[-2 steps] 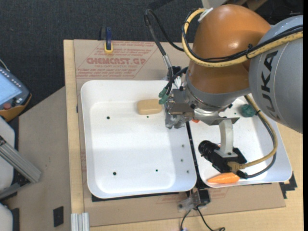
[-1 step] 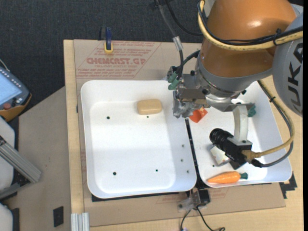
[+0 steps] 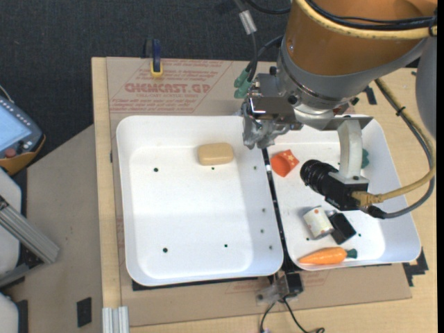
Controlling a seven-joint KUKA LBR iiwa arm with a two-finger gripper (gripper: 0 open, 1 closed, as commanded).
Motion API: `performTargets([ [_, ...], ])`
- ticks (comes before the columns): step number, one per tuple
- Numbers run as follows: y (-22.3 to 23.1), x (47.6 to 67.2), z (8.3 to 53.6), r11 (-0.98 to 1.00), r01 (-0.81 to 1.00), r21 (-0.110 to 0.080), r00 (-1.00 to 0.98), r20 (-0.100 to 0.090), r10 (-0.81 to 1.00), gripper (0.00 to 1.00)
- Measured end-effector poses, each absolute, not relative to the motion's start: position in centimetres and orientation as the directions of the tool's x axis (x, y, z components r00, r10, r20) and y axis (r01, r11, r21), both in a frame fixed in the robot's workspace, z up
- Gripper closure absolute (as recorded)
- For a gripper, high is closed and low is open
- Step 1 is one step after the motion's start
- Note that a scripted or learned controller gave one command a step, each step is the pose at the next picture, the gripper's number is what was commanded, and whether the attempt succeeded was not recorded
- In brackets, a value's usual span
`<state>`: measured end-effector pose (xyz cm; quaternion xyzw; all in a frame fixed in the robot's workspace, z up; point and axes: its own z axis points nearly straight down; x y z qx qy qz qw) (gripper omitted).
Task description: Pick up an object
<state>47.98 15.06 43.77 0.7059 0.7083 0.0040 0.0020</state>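
**Hovering over the divider, nothing grabbed**

Sitting in the left bin (image 3: 132, 186), toward its back right, is a tan soap-like block (image 3: 216, 153), long axis running left-right, lying flat. The gripper (image 3: 258, 139) hangs just right of it over the seam between bins; can't tell if it's spread or pinched. The right bin (image 3: 399, 220) has an orange block (image 3: 284, 163), a carrot (image 3: 323, 257) pointing left, and a small white cylinder (image 3: 318, 221). Cardboard (image 3: 173, 89) behind reads "CHEMCAST GP" in red.
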Motion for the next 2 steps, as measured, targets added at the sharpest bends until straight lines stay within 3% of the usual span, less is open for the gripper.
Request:
performTargets([
  [2, 15.1, 48.0, 45.5, 0.003, 1.000, 0.005, -0.003, 0.001, 1.000, 1.00],
])
